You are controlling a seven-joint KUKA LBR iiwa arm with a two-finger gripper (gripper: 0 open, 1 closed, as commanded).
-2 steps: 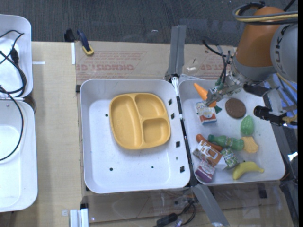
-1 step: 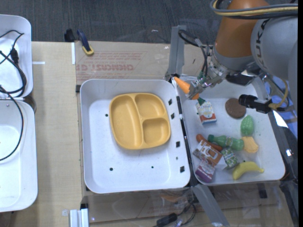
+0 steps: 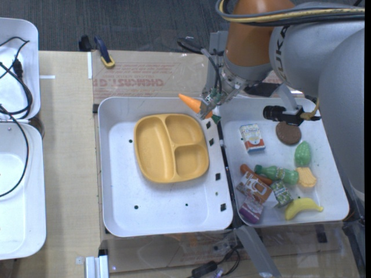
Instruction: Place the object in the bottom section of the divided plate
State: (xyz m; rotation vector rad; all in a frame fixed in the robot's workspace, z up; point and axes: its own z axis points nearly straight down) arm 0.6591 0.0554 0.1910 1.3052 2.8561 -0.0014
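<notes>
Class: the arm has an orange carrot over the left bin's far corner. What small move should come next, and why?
Probably carry the carrot left and nearer, over the yellow divided plate; it hangs at the pincer just beyond the plate's far right rim, not above any compartment.

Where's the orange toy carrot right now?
The orange toy carrot is at the tool, above the left white bin's top-right corner, just beyond the yellow divided plate's upper right edge.

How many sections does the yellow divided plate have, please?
3. On the divided plate in the left bin: one long section along the plate's left side, one at upper right, one at lower right. None seem hidden.
</notes>
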